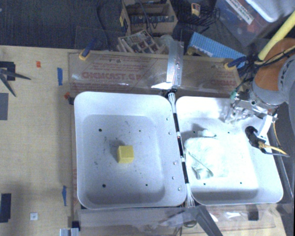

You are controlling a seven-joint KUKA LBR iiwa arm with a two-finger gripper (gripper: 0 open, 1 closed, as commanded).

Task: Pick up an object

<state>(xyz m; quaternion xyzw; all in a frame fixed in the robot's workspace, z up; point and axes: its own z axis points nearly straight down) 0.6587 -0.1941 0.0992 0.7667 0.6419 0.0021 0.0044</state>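
Yellow cube [126,154] alone in left bin [85,108] — hand [233,113] over right bin [270,187], grip state unclear

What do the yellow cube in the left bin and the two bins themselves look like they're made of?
The yellow cube looks like foam or soft plastic: matte, evenly coloured, with slightly softened edges, though the picture can't settle which. The left bin and right bin look like moulded white plastic, smooth with rounded corners and a soft sheen, their floors scuffed and speckled.
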